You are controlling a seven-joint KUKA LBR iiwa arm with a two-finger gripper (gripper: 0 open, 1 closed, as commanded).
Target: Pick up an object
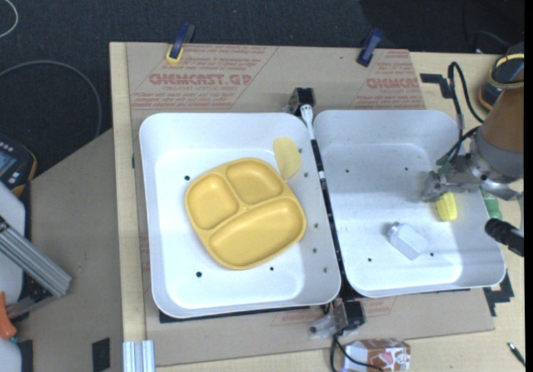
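My gripper (439,186) hangs low over the right bin (366,146), close to its right wall, with the arm coming in from the right. A small yellow object (447,207) lies on the bin floor directly below and touching the gripper's tip in the image; whether it is gripped is hidden. A small white and grey block (405,240) lies on the floor to the lower left of the gripper, apart from it.
The left bin (162,195) holds a yellow divided plate (244,212) and a pale yellow piece (287,156) by its right wall. A black clamp (301,101) sits where the bins meet at the back. Cables and green parts crowd the right bin's outer edge.
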